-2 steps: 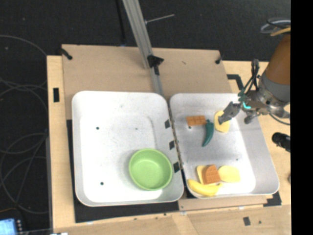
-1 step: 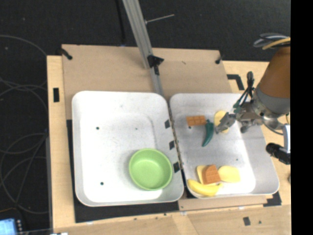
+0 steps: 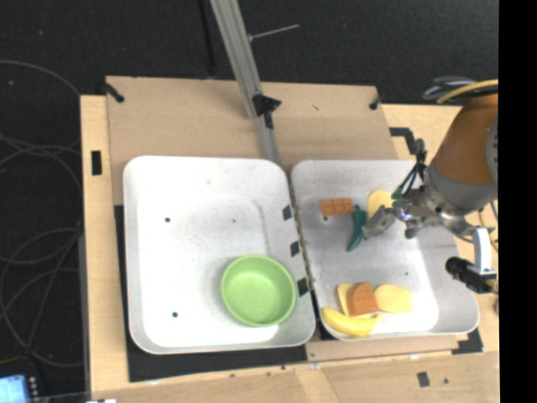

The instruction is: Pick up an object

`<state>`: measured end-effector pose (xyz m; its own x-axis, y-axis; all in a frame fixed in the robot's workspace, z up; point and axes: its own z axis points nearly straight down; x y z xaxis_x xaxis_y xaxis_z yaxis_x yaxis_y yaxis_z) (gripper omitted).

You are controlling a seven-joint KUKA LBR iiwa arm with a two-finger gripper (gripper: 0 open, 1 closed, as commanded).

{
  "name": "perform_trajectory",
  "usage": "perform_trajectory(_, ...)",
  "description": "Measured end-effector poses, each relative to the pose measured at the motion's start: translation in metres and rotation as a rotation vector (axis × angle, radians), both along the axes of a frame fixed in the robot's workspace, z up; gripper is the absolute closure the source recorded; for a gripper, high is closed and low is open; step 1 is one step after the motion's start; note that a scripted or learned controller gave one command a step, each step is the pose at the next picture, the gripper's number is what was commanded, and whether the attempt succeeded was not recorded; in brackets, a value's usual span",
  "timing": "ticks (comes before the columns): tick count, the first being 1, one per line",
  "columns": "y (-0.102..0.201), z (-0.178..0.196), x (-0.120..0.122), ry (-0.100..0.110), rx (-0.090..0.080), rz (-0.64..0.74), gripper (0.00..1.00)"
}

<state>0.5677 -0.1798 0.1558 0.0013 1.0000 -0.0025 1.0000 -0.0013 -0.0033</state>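
Lying nearest, at the right bin's [image 3: 453, 321] front rim, a banana [image 3: 348, 323], a brown block [image 3: 362, 300] and a yellow piece [image 3: 394, 299] cluster together; the green bowl [image 3: 258, 289] sits in the left bin [image 3: 168, 191]. Farther back, the gripper [image 3: 379, 222] hovers low beside a teal object [image 3: 358, 228] — whether its fingers are spread or pinching, I cannot tell. Judging by this, the grasp is in hand; next comes a firm closure, then a lift. Beyond lie an orange block [image 3: 336, 207] and a yellow object [image 3: 380, 200].

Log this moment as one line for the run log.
claw: over right bin | nearest: teal object | green bowl: left bin | grasp: not evident
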Motion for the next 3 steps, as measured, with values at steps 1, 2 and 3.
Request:
perform_trajectory(1,-0.002,-0.053,-0.001,0.001,0.001,0.000,0.00)
perform_trajectory(2,-0.002,-0.039,0.001,-0.007,0.002,-0.004,1.00)
perform_trajectory(3,0.007,0.016,0.001,-0.006,0.002,0.004,1.00)
